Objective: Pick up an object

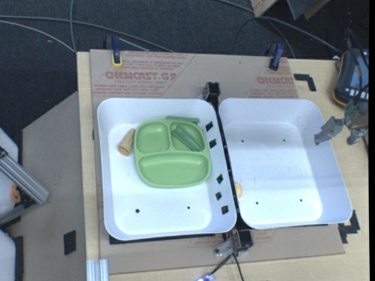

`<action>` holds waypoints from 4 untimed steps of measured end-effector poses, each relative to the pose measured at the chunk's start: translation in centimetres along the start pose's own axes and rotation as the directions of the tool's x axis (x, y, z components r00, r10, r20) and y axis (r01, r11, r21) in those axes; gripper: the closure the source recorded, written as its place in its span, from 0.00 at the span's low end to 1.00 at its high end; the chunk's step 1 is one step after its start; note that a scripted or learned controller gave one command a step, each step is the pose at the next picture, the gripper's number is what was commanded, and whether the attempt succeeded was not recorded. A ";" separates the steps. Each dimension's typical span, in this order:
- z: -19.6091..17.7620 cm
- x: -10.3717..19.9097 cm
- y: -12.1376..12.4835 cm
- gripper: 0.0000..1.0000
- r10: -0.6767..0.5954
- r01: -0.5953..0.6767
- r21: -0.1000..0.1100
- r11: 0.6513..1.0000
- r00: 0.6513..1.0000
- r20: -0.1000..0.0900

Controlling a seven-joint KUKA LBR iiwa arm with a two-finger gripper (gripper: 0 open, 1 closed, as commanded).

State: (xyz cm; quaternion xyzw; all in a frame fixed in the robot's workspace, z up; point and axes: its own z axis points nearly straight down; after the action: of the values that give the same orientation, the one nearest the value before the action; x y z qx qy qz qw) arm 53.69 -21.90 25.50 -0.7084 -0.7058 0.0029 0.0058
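- The gripper (338, 132) sits at the right rim of the right bin (281, 215), its two grey fingers spread apart with nothing between them.
- The things to pick are all in the left bin (158, 218): a green divided plate (171, 168), a darker green piece (188, 137) lying in its upper right compartment, and a tan cone (125, 141) just beside the plate's left edge on the bin floor.
- The cone looks light and rigid, probably the easiest grasp; closing across its wider body should hold, though its taper may let it slip toward the narrow end.
- The green piece seems small and stiff; the compartment walls may crowd the fingers.
- The plate looks smooth, broad and flat, so only a rim pinch would work, and it could tilt.
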 end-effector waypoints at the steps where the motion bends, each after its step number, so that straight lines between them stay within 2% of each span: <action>1: -0.6 0.1 0.2 0.00 -0.004 0.004 -0.012 1.000 1.000 0.003; 2: 5.2 0.4 1.1 0.00 -0.004 0.004 -0.006 1.000 1.000 0.001; 4: 16.7 0.5 1.6 0.00 -0.004 0.004 -0.008 1.000 1.000 0.000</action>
State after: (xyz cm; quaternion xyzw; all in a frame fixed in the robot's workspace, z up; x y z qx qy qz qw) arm 55.13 -21.35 8.81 -0.7069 -0.7073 0.0003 0.0028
